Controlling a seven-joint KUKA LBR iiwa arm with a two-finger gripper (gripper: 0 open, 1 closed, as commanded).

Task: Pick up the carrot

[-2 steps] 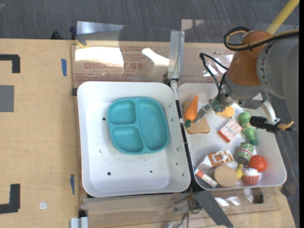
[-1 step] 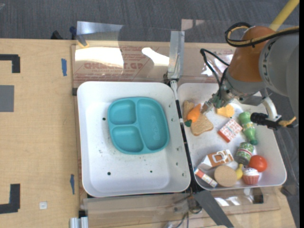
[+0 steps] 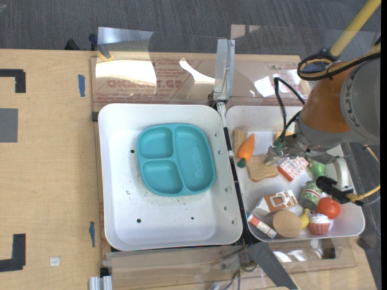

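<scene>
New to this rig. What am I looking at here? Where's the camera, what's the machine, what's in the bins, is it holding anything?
One fixed camera sits above the bench and looks down at a slant. The machine is a grey robot arm with an orange band, reaching in from the right of the view. Its gripper hangs over the right bin, and I can't see anything between its fingers.

Two shallow white bins sit side by side. The left bin holds a teal divided plate. The right bin holds toy food: the carrot near its left wall, a slice of toast beside the carrot, a tomato, a cupcake and some small cartons.

The carrot, its target, lies loose, just left of the gripper.
</scene>
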